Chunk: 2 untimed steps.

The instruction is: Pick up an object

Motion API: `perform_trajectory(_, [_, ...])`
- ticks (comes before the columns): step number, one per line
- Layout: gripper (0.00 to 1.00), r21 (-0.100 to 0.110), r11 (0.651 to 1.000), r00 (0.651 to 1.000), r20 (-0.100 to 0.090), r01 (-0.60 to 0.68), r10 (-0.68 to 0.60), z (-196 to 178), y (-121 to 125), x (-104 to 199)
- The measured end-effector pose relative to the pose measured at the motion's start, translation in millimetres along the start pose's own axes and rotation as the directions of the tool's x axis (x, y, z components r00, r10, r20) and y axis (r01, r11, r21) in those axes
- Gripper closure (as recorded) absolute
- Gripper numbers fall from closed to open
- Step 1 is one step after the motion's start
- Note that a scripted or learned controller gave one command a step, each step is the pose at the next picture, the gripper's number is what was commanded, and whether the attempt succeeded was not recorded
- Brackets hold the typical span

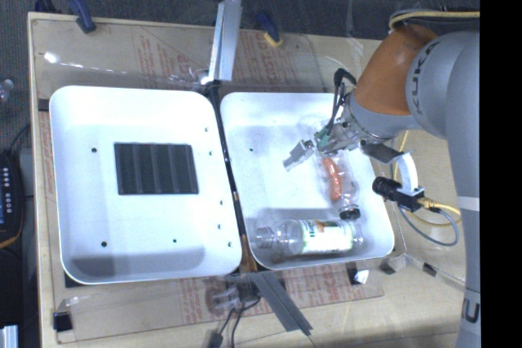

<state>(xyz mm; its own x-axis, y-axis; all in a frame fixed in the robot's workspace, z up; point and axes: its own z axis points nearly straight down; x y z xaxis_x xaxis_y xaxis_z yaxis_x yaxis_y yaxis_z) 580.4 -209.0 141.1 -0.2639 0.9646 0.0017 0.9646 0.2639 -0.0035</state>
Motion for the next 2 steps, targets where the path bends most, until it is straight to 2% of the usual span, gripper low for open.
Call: perform_trajectory(2, [0.0,0.0,1.0,1.0,0.0,0.0,0.0,0.0,0.0,0.0])
